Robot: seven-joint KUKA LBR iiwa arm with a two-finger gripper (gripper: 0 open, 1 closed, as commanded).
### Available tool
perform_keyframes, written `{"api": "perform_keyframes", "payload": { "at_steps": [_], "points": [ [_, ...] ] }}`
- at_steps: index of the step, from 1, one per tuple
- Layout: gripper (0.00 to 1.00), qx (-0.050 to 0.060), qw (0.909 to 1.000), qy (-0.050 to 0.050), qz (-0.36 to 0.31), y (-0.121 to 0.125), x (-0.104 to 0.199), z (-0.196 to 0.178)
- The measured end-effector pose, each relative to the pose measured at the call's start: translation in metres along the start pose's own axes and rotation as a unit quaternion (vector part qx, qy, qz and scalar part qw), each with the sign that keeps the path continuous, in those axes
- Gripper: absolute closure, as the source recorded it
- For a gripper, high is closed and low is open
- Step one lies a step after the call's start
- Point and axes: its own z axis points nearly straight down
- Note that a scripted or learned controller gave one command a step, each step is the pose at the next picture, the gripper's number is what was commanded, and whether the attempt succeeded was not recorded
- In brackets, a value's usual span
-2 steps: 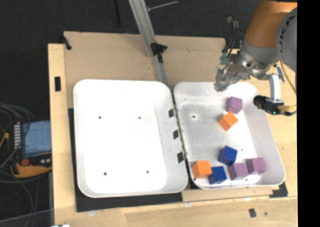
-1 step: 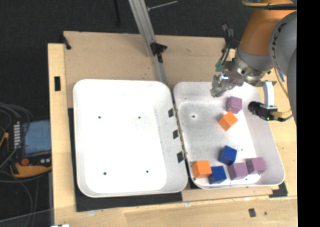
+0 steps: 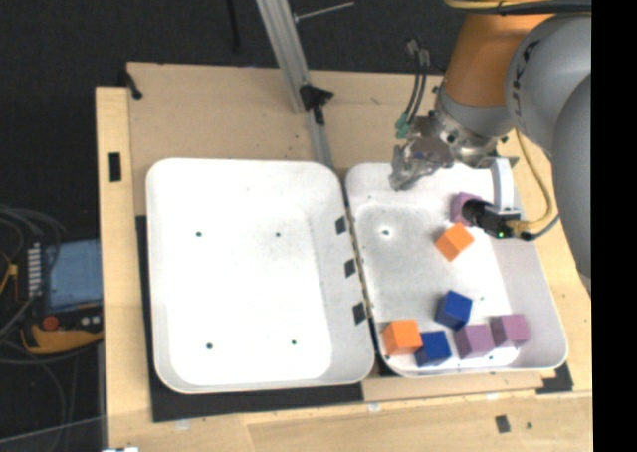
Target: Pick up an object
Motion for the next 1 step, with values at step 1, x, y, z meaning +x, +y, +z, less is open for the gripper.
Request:
{"api": "perform_keyframes", "payload": {
  "at_steps": [1],
  "points": [
    [1.00,-0.001,1.0000,0.000,-0.001,-0.0023,0.0558,-0.0133]
  ]
}}
